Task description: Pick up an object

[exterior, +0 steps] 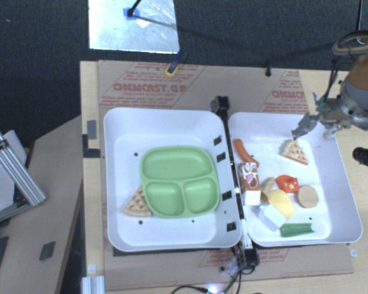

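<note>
Claw [302, 129] hangs over the right bin [343, 188], just above the waffle wedge [294, 152]; finger spacing cannot be told, nothing seen gripped. Left bin [119, 164] holds 1 green tray [179, 181] and a 2nd waffle piece [137, 203].

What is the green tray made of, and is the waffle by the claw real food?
The green tray looks like moulded plastic: one even colour, smooth, softly shiny, with rounded compartments. The waffle near the claw is probably a plastic toy, not food: its grid looks neat and stiff, though it is too small to be sure.
</note>
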`<control>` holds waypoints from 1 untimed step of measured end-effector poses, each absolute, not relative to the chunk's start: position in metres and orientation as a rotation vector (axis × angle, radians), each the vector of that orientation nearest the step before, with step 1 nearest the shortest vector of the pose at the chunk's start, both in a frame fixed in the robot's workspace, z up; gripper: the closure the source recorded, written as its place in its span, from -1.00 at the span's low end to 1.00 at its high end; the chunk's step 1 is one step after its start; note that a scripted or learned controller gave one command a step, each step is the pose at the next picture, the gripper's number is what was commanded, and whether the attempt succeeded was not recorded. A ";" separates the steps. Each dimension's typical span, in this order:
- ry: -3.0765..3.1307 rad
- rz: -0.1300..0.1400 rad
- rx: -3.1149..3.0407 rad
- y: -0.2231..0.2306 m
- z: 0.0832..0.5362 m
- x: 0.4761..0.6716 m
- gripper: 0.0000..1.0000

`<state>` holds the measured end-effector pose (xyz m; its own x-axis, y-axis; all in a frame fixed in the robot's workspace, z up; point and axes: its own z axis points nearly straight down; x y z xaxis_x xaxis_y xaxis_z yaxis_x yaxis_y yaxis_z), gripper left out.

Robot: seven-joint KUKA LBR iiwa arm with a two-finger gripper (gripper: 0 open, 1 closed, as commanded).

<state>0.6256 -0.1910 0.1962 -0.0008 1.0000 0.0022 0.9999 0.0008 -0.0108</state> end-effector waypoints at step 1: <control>-2.226 -0.002 -2.219 -0.191 0.204 0.629 -1.00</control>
